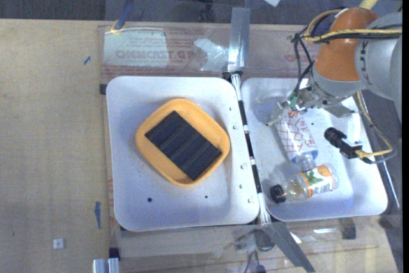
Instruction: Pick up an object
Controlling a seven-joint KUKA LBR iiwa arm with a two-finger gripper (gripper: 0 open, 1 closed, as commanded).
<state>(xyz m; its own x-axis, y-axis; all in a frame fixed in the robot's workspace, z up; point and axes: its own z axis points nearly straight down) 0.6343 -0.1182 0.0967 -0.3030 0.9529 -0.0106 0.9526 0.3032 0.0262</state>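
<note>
We see the left bin [128,198] taken up in its middle by a yellow tray [183,140] with a dark slatted top. Bare floor runs all around it, widest along the near edge and in the far left corner. In the right bin [367,194], a red-and-white packet [295,135] and a bottle [308,183] lying on its side crowd the middle and near part, just beside each other. The arm [348,54] and gripper [297,101] hang over the far part, at the packet's upper end. We find open floor in the near right corner and by the left wall at the far end.
</note>
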